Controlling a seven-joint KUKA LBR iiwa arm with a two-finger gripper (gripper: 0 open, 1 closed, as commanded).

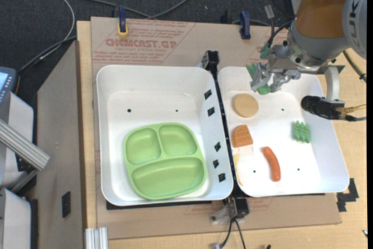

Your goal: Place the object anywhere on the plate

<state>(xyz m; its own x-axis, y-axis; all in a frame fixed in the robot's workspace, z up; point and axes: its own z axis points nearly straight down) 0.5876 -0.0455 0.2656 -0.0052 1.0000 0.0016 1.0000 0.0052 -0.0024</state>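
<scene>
A: Green first. We log the divided green plate [165, 160] in the left bin [111, 125], toward its near side, with three compartments: two small ones on the far side and one long one on the near side.

B: Agreed. We note the right bin [326, 178] holds the loose items. A round tan cookie-like disc [246, 105] lies at its far left. Just nearer than that sits an orange-brown block [242, 136], with a pale slab [238, 161] near it along the left wall.

A: We add a red-orange sausage [271, 162] toward the near middle and a small green leafy piece [301, 132] to the right of centre. None of them touch each other, except that we cannot tell whether the block and the slab meet.

B: And the gripper [269, 81]?

A: We see it over the far part of the right bin, just beyond the tan disc and to its right. The arm [329, 3] comes in from the right, its orange band uppermost. The fingers have green tips, but we cannot tell whether they are spread or closed, nor whether anything sits between them.

B: We record every candidate object lying in the right bin, well apart from the plate.
</scene>
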